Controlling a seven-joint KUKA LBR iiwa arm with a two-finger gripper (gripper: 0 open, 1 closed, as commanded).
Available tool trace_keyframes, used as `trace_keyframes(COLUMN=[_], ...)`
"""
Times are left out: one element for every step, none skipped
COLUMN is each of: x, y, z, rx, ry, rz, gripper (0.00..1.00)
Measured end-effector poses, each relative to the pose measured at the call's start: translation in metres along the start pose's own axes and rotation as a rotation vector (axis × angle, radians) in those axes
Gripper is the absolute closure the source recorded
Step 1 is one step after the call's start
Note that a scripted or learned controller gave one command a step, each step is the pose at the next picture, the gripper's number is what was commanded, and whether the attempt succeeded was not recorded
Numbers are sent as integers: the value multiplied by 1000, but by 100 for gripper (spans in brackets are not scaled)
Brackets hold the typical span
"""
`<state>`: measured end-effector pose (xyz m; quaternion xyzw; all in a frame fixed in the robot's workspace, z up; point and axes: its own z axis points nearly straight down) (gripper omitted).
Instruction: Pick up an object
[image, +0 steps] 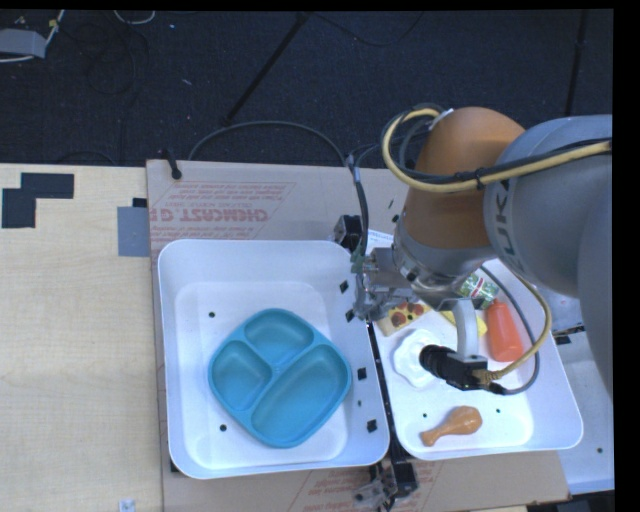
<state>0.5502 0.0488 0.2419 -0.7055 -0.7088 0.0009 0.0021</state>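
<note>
My gripper (368, 298) hangs low over the left edge of the right bin (560, 425), close to the divider between the bins. Just right of it lies a small red and yellow spotted piece (404, 318), with a white flat item (411, 352) below that. An orange-red piece (503, 331) and a yellow piece (470, 322) lie further right. A tan toy drumstick (452, 424) rests near the bin's front. A green and white can (481, 289) peeks out from under the wrist. Nothing shows in the gripper's grasp.
The left bin (185, 300) holds a blue divided plate (279, 376). The big grey and orange arm (470, 190) covers the back of the right bin. A cardboard sheet (230, 205) lies under both bins.
</note>
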Motion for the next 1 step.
trace_keyframes(x=[52], y=[-7], z=[8], rx=[2], ry=[-1], rz=[0], gripper=[100])
